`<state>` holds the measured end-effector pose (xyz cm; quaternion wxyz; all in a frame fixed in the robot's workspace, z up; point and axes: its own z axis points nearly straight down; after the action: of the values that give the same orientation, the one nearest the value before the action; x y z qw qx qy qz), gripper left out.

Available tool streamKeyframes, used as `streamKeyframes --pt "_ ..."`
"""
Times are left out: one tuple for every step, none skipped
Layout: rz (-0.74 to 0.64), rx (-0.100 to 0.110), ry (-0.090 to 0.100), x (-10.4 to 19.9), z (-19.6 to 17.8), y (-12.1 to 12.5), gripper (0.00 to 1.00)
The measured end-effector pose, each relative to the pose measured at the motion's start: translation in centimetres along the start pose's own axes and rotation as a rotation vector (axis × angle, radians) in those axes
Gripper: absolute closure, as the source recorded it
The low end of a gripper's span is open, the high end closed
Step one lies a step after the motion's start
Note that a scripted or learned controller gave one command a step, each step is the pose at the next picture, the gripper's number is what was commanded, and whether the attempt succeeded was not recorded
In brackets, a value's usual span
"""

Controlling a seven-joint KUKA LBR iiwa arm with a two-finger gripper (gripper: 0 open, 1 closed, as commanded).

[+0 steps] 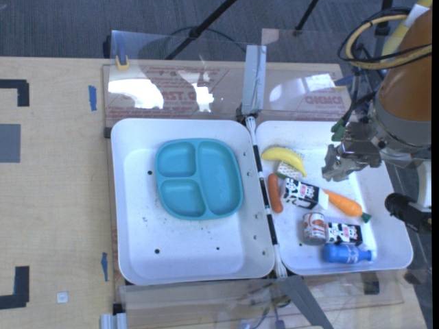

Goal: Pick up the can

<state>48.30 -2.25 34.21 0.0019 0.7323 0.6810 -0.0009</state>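
Grey metal gripper (pixel 334 164) hangs over the upper right part of the right bin (pixel 396 199), coming in off the arm (pixel 405 94) with its orange band. Can't tell from this angle if it's open or closed, and nothing is visibly held in it.

Using the can (pixel 314 227) as the reference point: it's lying on its side in the lower middle of that bin, with the gripper well above it and a bit to the right, clearly apart. A black-and-white carton (pixel 300 195) sits just above the can, and a second black-and-white carton (pixel 343 233) is right against the can's right side. A blue bottle (pixel 346 254) lies below and right of it. An orange carrot (pixel 343 204) is up and to the right, a hot dog (pixel 275 192) up and to the left, and a banana (pixel 284 158) farther up.

So the can is crowded above and on its right; bare bin floor shows to its left and below, toward the divider between the bins. Way off to the can's left, the left bin (pixel 130 204) holds a blue divided plate (pixel 199 178).
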Motion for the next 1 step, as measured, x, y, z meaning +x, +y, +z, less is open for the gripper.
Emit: streamKeyframes --pt "-0.327 0.004 0.004 7.06 2.11 -0.85 1.0"
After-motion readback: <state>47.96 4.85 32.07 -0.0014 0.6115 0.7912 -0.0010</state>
